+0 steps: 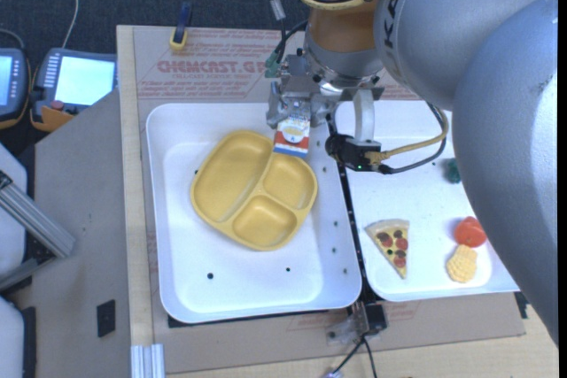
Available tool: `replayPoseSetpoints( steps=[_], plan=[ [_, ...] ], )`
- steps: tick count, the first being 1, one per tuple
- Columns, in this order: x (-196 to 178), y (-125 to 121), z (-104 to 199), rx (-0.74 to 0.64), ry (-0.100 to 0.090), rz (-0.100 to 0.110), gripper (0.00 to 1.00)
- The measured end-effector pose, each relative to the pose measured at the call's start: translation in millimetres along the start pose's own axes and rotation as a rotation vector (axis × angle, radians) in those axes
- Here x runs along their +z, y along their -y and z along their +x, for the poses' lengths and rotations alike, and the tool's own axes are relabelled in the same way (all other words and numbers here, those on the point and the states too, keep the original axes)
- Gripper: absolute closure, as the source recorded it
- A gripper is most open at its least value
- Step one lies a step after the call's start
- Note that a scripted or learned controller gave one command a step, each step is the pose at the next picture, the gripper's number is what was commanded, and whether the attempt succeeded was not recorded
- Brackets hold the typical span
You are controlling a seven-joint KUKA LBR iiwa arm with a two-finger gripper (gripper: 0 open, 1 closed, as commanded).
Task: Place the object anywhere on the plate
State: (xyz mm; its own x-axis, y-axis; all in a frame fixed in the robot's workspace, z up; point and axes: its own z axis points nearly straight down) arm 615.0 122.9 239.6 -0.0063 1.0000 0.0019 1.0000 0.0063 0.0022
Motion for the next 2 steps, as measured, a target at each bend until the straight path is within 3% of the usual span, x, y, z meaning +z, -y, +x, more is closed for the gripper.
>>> replayPoseSetpoints(
  steps=[1, 2],
  plan=[
    [17.9, 7.2, 43.7, 0.002, 0.001, 0.007, 1.0],
    [16.6, 6.3, 41.0, 0.005, 0.002, 0.005, 0.0]
  ],
)
